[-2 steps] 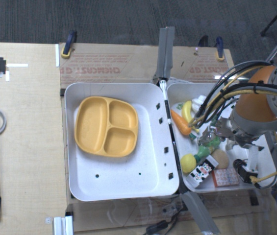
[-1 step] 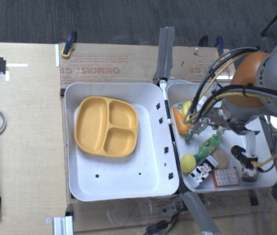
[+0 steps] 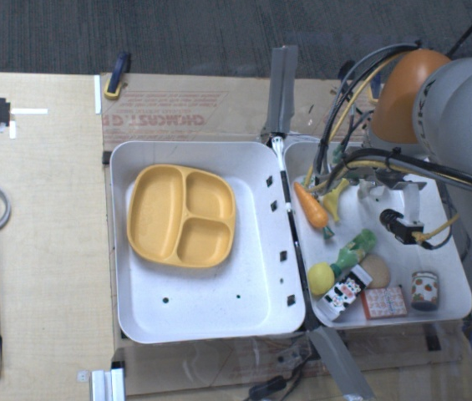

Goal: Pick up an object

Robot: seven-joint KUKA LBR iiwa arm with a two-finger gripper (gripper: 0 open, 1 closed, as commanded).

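The arm [image 3: 449, 107] reaches over the right bin [image 3: 461, 299]; whether its jaws are spread or pressed together cannot be told. Below lie a toy carrot [image 3: 311, 205], a banana [image 3: 336, 197] at its 2 o'clock, a lemon [image 3: 320, 278], a green bottle [image 3: 353, 250], a red packet [image 3: 383, 302] and a small can [image 3: 424, 291]. The left bin [image 3: 210, 307] holds a yellow divided plate [image 3: 180, 215]. Cardboard [image 3: 169, 111] at 12 o'clock bears red mirrored lettering, not legible.

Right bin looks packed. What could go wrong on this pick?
1. Clutter: the lemon, green toy and potato touch or overlap, so a grasp may catch two or knock one aside.
2. The carrot lies against the bin wall, leaving little room beside it.
3. Cables hang low over the bin and may snag.
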